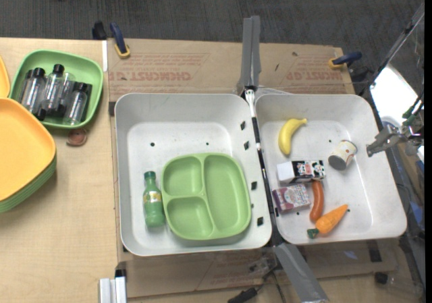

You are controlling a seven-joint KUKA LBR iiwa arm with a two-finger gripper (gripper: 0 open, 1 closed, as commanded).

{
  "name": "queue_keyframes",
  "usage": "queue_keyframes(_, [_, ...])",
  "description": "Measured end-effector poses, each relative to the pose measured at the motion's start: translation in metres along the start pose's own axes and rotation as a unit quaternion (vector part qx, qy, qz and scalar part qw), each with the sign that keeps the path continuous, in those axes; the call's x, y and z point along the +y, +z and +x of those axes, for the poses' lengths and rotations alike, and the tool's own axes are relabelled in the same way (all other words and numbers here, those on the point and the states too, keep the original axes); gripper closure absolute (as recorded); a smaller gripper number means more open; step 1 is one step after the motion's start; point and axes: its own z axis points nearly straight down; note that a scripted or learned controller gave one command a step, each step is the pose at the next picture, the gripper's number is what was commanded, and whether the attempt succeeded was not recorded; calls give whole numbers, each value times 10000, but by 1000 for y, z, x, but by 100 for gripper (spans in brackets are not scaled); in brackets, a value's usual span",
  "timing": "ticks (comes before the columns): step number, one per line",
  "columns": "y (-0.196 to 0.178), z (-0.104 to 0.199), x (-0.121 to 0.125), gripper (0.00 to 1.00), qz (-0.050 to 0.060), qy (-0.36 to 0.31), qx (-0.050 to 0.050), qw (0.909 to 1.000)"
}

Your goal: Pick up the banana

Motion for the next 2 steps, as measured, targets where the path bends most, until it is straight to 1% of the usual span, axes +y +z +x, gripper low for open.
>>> queue_keyframes(1, [42,6,64,0,-2,57,-4,10000])
queue_keyframes(2, [-28,36,120,0,-6,1497,-8,9887])
